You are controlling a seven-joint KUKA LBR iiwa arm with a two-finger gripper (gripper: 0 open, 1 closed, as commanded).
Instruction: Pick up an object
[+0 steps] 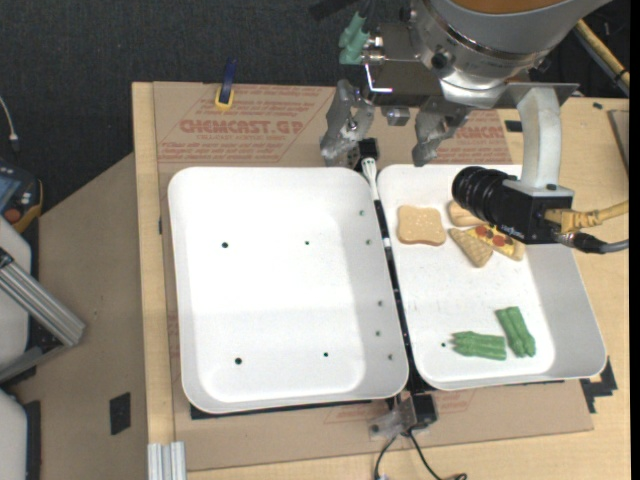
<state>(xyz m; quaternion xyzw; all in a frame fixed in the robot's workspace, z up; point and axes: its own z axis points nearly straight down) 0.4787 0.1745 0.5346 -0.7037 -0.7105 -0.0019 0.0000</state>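
So in the camera view the gripper [390, 133] hangs over the far rim where the two bins meet, fingers spread with nothing between them. The closest grab looks like the bread slice [421, 226], lying flat in the right bin [570, 313], toward the near side and a bit right of the fingers. It's roughly square, no real long axis. The pizza slice [486, 240] crowds its right side, and its left side has open room toward the divider.

Bread slice [421, 226], pizza wedge [487, 241], 2 green pods [497, 336] lie flat.
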